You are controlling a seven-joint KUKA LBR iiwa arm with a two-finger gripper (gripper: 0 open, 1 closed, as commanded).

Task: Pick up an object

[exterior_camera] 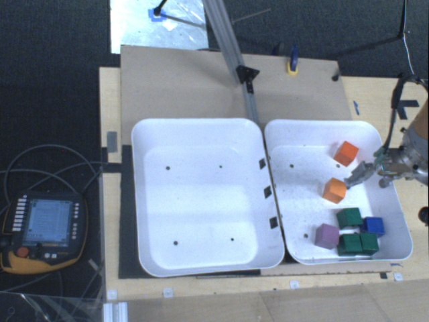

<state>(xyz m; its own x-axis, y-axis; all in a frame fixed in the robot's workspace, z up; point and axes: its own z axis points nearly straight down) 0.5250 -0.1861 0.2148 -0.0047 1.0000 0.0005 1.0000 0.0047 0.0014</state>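
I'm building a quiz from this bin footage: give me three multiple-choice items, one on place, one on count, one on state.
1. Which bin holds the blocks?
A. left bin
B. right bin
C. both

2. How many orange blocks?
A. one
B. two
C. three

3. The purple block is:
A. lying in the bin
B. held in the tool
C. on the bench

Answers:
1 B, all blocks lie in the right bin.
2 B, one orange block lies above another.
3 A, the purple block lies apart from the tool.

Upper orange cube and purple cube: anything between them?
Yes, in the camera view the second orange cube sits between the upper orange cube and purple cube.
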